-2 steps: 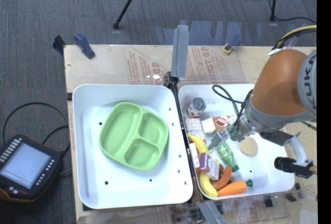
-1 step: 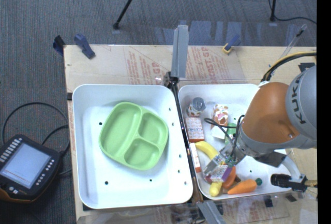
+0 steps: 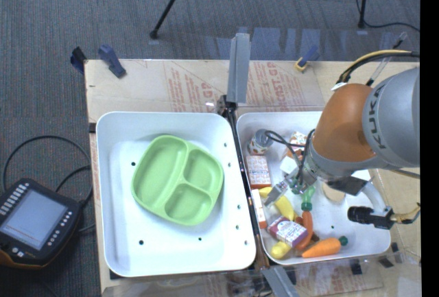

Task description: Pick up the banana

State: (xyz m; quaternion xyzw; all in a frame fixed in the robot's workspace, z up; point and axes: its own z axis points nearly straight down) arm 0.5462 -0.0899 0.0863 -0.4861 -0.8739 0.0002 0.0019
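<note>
reaching in from the right, the grey arm with its orange band (image 3: pixel 346 125) hangs over the right shallow white bin (image 3: pixel 381 237), its gripper (image 3: pixel 287 187) low among the clutter near the bin's middle; whether the fingers stand apart or together cannot be told from this view

the yellow banana (image 3: pixel 282 207) lies just below and beside the gripper tip, partly covered by neighbours, and nothing shows it between the fingers; a small pink and purple packet (image 3: pixel 288 231) sits against its lower end, and a yellow rounded piece (image 3: pixel 280 250) lies near the bin's front edge

an orange carrot with a green top (image 3: pixel 321 247) lies along the front wall, a second slimmer orange carrot (image 3: pixel 307 226) tilts above it, and a red and white box (image 3: pixel 258 171) lies close to the left wall, so the banana is hemmed in on most sides

the left shallow white bin (image 3: pixel 116 234) holds a light green divided plate (image 3: pixel 178 180), set well in from every rim with bare floor all round it
</note>
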